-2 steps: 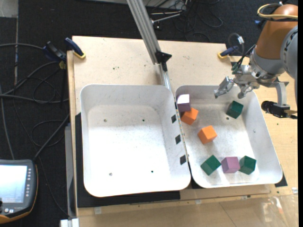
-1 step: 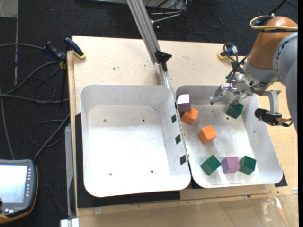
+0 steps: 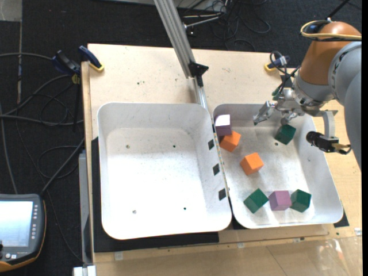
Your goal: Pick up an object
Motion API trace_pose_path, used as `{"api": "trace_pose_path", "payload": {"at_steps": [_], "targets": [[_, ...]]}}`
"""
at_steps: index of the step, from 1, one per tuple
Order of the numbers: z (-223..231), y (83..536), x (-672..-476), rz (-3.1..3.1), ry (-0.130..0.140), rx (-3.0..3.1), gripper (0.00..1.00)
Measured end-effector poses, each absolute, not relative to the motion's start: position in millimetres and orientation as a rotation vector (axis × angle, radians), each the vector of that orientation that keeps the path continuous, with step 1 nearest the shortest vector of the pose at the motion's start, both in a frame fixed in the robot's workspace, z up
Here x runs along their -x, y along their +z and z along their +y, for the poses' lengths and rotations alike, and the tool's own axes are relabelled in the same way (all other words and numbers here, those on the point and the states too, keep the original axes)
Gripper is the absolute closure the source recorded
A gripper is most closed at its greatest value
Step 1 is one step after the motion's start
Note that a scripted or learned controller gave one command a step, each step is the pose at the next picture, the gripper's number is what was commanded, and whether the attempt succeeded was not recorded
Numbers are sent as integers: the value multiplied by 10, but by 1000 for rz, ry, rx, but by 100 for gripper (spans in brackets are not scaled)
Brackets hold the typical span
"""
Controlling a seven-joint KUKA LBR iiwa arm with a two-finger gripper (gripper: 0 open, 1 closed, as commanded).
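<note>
The arm's body runs off the right edge, and the gripper sits over the far end of the right bin; its fingers are too small and blurred, so I cannot tell their state. A green cube lies just beside it, apart from it. Open floor runs down the bin's right side. Also inside: a white-and-purple block touching an orange cube by the left wall, another orange cube mid-bin, then green, purple and green along the near edge. The left bin shares the counter.
</note>
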State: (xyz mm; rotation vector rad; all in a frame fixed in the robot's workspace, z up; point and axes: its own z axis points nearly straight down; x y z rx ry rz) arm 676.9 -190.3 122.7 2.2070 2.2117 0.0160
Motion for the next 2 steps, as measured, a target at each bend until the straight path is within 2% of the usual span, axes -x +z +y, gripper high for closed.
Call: {"api": "trace_pose_path", "payload": {"at_steps": [1,2], "targets": [[-1899,1316,-6775,2213,16,-2202,100],[-1852,1956,-6801,2220,6,-2213,100]]}}
